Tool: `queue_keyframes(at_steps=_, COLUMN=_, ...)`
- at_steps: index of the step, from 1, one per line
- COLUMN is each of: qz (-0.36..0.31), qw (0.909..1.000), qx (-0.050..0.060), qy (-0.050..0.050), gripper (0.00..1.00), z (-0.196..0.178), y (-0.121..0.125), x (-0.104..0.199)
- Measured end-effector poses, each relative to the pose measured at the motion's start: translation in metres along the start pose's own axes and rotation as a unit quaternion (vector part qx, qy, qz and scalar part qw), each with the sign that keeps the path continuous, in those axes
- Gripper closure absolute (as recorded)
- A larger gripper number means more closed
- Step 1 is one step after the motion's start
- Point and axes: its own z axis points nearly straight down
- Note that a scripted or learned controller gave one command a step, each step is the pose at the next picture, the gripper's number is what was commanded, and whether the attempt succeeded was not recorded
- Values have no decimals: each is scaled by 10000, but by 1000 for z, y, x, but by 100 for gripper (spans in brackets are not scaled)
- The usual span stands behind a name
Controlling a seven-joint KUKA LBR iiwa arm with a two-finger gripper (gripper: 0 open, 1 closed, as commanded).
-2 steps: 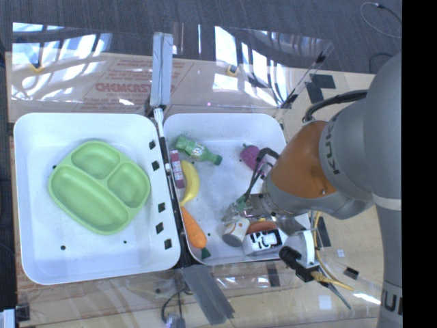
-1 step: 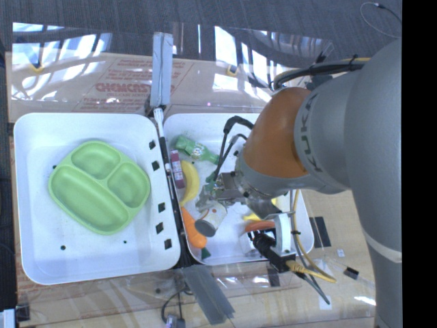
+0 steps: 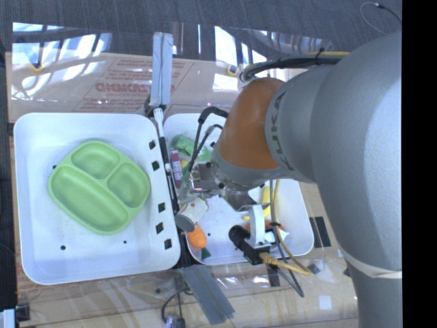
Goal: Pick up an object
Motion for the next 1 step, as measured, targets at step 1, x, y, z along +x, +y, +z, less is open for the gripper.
queue_keyframes(at_steps=1, qz=418, qw=9991, qx=-3, qy=5, gripper=100, z=-59, y=-16, x=9)
